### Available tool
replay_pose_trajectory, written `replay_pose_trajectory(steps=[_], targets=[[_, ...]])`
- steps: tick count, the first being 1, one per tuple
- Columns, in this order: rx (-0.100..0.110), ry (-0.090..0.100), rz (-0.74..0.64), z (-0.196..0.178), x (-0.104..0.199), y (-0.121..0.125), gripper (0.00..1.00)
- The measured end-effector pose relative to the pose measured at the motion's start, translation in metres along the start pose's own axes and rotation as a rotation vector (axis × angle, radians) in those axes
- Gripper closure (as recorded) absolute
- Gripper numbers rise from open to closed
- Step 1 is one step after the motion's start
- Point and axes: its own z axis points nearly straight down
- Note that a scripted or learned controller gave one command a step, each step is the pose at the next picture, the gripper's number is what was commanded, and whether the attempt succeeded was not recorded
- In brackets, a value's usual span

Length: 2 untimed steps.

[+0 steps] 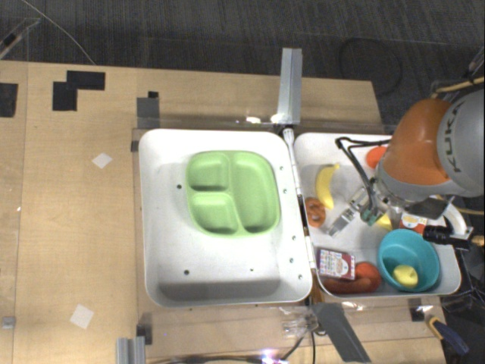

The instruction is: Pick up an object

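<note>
The bench (68, 226) bears two white bins side by side. The left bin (163, 203) holds a green divided plate (231, 192), lying flat near its middle. The right bin (455, 275) is crowded with small things. A banana (326, 185) lies toward its left side, with a small orange and brown item (315, 214) just below it near the bin's left wall. At the near edge a small card with a red border (335, 263) rests beside a red sausage-shaped toy (361, 277). A teal bowl (409, 258) stands in the near right corner (a yellow object (406, 276) sits inside it).

The arm (432, 146) reaches in from the right, its orange band over the back of the right bin. The gripper (350, 214) hangs low over the middle of that bin, between the banana and the teal bowl. Whether its jaws are spread or pressed together I cannot tell, and nothing is seen between them.
</note>
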Motion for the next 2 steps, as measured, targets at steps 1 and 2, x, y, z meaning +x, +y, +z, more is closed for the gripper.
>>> replay_pose_trajectory(steps=[1, 2], targets=[[0.003, 0.003, 0.178, 0.002, -0.028, 0.039, 0.0], [0.004, 0.003, 0.298, 0.001, -0.026, 0.01, 0.0]])
